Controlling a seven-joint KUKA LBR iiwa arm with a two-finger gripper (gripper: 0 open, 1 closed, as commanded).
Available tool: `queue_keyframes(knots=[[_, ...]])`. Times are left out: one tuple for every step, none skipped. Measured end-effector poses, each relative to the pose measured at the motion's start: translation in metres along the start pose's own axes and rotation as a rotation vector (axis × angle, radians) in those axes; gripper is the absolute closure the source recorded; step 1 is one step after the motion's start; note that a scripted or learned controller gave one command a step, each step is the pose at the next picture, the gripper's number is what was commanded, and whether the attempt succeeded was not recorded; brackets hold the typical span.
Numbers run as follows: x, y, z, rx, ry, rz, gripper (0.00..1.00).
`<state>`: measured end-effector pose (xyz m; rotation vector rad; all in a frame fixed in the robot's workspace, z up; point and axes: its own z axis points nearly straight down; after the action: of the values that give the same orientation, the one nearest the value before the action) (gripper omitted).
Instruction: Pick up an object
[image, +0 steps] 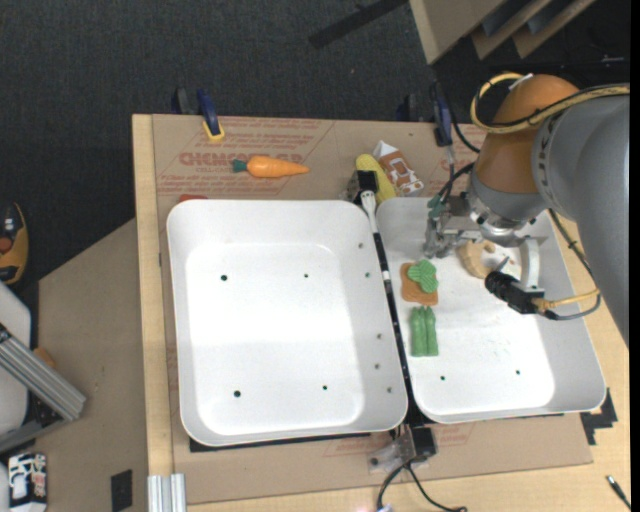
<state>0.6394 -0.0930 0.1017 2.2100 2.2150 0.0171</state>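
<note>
Camera view from above the bench: the grey arm with its orange band (520, 140) reaches in from the right and lowers its tool (452, 232) into the upper part of the right-hand shallow white bin (520, 385). How far the tool is open cannot be told at this slant, and nothing can be made out in its grip.

Three objects lie in that bin. A pale beige rounded lump (478, 258) sits just beside the tool, on its right, partly under the wrist hardware. An orange-brown slab topped with a leafy green piece (421, 282) lies just below and to the left of the tool, near the bin's left wall. A green ridged block (424, 332) rests directly below the slab, almost touching it, and farther from the tool. A black cable (520, 296) loops off the wrist over the bin's right half.

Alongside it, the left-hand shallow white bin (200, 300) shows a bare floor with four dark dots. On the brown cardboard sheet (160, 160) behind the bins lie a plastic orange carrot with a green top (268, 167) and, near the junction of the two bins, a yellow curved piece (372, 172) and a brown-and-white piece (399, 172). Blue clamps (210, 115) pin the cardboard's far edge.
</note>
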Motion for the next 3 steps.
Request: queue_keyframes(knots=[[-0.046,-0.043,0.017,0.022,0.002,0.006,1.00],[-0.098,-0.073,0.016,0.020,0.002,0.008,1.00],[-0.027,-0.047,0.016,0.014,0.002,-0.004,1.00]])
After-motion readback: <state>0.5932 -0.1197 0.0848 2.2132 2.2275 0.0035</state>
